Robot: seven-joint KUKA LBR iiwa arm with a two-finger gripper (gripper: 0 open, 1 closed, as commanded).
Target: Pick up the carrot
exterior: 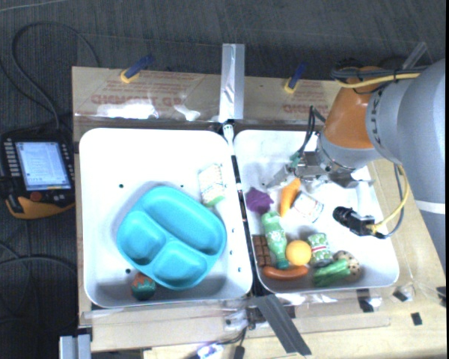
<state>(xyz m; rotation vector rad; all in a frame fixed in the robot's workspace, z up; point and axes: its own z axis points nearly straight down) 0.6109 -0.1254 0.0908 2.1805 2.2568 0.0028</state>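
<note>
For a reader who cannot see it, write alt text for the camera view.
A grey robot arm's gripper hangs just above an orange carrot in the right white bin, among other toy foods. The left white bin holds a blue divided tray.

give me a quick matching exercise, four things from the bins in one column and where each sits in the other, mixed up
Things:
1. carrot
2. blue divided plate
3. purple toy
4. hot dog

Places:
A. left bin, middle
B. right bin, near its front wall
C. right bin, just below the gripper
D. right bin, against the divider between the bins

Pairs: 1-C, 2-A, 3-D, 4-B
</note>
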